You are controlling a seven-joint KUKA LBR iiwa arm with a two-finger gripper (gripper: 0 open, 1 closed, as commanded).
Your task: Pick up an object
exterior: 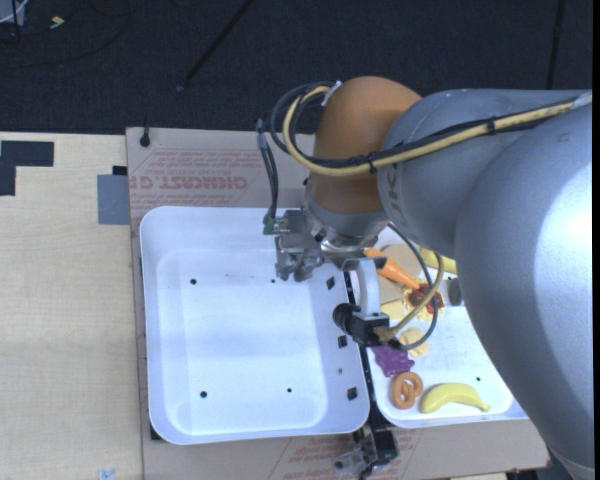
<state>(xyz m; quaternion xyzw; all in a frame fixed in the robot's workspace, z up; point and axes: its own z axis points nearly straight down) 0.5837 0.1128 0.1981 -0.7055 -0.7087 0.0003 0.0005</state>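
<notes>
**Gripper over the left bin, the pickable things in the right bin**

The gripper (298, 261) hangs low over the left bin (230, 343), close to its far edge and toward its far right corner. Whether it is released or clenched cannot be told from this slant, and nothing is seen held in it.

All candidates lie in the right bin (472, 353). A yellow banana (454, 398) rests along the near edge. A brown ring (407, 389) sits just beside it toward the near left corner, and a purple piece (391, 358) lies just beyond the ring by the left wall. An orange piece (398, 271) lies further back, partly hidden by cables.

The reach is probably the step in hand. To do it well, the arm (500, 188) should likely carry the gripper across the wall between the 2 bins before descending. The banana looks the best of the 4 targets, since it has bare floor on its far side. Closing across its narrow width near the middle would help, while keeping off the ring and the near wall.
</notes>
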